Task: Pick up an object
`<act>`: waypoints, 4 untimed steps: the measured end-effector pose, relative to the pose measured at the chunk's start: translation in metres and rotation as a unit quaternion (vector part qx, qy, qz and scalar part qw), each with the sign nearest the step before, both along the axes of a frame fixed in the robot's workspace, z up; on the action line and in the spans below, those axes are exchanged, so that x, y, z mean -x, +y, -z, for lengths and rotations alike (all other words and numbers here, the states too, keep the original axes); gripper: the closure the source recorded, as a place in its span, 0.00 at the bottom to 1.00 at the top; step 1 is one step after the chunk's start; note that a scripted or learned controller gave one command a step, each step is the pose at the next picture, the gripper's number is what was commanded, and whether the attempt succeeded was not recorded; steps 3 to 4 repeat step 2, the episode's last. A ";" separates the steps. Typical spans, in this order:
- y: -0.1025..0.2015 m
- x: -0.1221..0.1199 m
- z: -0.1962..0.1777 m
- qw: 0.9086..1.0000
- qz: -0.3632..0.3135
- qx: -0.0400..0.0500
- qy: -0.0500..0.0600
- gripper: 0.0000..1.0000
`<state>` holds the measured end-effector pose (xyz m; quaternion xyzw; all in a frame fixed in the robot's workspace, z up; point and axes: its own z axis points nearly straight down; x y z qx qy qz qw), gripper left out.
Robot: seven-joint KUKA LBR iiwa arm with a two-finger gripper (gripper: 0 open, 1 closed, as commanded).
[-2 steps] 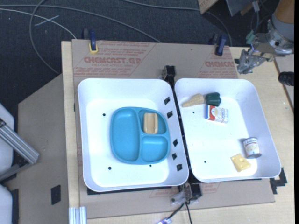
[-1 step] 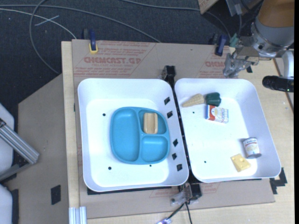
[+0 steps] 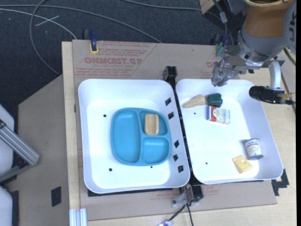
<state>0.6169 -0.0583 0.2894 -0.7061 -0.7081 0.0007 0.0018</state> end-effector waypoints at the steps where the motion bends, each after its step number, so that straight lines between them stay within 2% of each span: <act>1: 0.053 0.022 0.005 1.000 0.000 0.000 0.000 1.00; 2: 0.107 0.033 0.013 1.000 -0.001 0.000 0.000 1.00; 4: 0.107 0.033 0.013 1.000 -0.001 0.000 0.000 1.00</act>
